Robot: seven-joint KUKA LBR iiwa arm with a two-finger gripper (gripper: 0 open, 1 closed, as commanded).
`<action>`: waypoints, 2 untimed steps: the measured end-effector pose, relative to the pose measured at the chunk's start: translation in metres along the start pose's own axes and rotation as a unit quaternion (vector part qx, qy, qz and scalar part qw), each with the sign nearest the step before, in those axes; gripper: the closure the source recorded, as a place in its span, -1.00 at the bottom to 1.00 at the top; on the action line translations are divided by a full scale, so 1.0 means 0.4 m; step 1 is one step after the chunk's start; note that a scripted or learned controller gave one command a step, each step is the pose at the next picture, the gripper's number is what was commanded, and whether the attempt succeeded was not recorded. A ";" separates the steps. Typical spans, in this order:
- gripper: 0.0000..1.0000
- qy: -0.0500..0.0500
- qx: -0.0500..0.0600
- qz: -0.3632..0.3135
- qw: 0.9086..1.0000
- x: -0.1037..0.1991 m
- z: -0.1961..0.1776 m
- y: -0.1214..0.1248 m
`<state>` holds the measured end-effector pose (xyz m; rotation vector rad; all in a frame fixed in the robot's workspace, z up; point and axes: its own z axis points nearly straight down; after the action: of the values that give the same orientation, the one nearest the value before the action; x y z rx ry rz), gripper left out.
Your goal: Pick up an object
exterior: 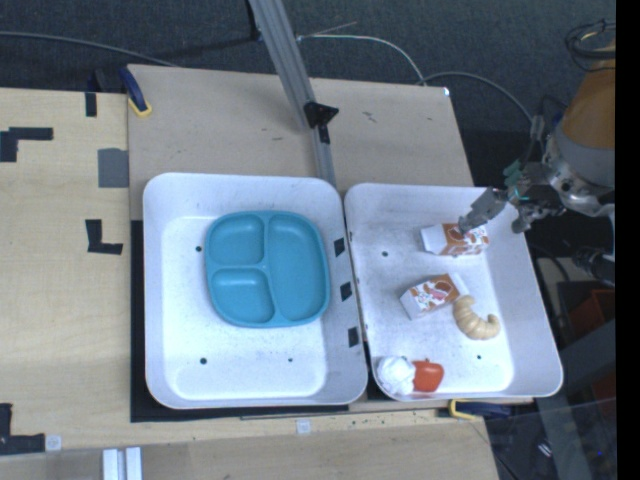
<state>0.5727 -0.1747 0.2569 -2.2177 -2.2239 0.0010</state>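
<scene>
Carton (pixel 455 239) lay in right bin (pixel 520 298), 1 o'clock from second carton (pixel 430 296), gripper (pixel 475 216) just above its 1 o'clock end. Finger spread: couldn't tell. Carton looked light, stiff, smooth-sided, likely slippery; best pinched across short width, mid-body. Croissant (pixel 476 320) nearby.

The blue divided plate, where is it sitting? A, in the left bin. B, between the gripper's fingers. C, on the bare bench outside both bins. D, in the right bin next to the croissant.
A: the blue divided plate lies flat inside the left bin, while the croissant lies in the right bin.
</scene>
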 end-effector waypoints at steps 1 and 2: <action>-1.00 0.000 0.000 0.000 1.000 0.000 0.000 0.000; -1.00 0.000 0.002 0.001 1.000 0.010 0.116 -0.018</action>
<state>0.5656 -0.1707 0.2107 -2.2168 -2.2201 0.0063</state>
